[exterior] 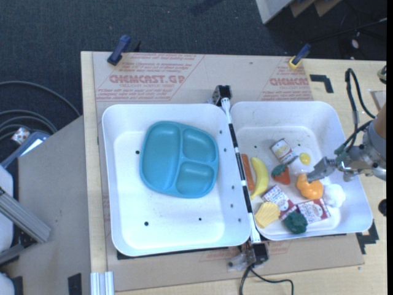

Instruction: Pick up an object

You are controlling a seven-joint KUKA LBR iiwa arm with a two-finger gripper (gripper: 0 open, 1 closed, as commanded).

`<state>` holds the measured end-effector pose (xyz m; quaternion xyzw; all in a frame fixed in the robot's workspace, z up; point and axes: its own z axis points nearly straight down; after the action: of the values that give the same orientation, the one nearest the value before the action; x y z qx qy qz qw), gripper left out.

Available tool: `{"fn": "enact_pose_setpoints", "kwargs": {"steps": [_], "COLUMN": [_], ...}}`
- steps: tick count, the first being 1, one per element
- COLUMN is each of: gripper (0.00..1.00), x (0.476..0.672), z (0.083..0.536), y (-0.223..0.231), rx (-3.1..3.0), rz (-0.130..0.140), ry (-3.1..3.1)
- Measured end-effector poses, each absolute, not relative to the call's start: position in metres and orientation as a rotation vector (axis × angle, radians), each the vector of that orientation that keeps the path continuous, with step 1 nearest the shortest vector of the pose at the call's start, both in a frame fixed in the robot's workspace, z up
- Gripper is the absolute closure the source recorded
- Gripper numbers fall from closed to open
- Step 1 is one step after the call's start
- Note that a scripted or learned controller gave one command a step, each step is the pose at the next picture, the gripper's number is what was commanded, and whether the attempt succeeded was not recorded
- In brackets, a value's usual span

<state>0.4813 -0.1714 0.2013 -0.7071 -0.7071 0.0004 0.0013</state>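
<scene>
Gripper point(319, 169) entering the right-hand bin point(334, 114) from its right rim; whether it is open or closed cannot be told, and it hangs just above the orange fruit point(309, 188), with banana point(260, 176), strawberry point(282, 174) and packets close around. A clean pick calls for descending squarely on one item, clear of neighbours. The bins sit on a paper-covered bench point(153, 78) over dark carpet point(61, 17); the left-hand bin holds a blue tray point(179, 159).
</scene>
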Motion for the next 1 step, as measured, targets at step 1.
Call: {"fn": "enact_pose_setpoints", "kwargs": {"steps": [1], "gripper": [0.0], "x": [0.5248], "z": [0.0845], "y": [-0.1537], "rx": [-2.22], "rz": [0.0], "ry": [-2.222]}}
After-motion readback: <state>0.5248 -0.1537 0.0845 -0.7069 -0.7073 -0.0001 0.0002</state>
